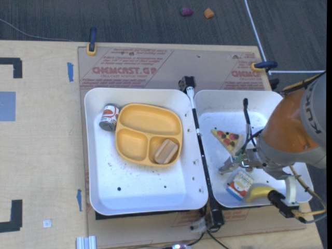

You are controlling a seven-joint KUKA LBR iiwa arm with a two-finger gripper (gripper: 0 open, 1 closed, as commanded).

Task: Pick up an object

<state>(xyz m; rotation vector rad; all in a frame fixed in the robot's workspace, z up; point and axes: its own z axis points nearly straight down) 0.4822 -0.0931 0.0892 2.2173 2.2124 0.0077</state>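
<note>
Because the gripper [234, 164] hangs low in the right bin [207, 139], its fingers spread and pinching nothing, the carton [239, 183] just near of it seems the target.

The divided tray [148, 134] lies in the left bin [104, 191] (a bread piece [166, 151] in its right compartment); a can [109, 117] touches its left edge; the pizza slice [226, 138] lies right of it in the right bin [218, 105].
</note>
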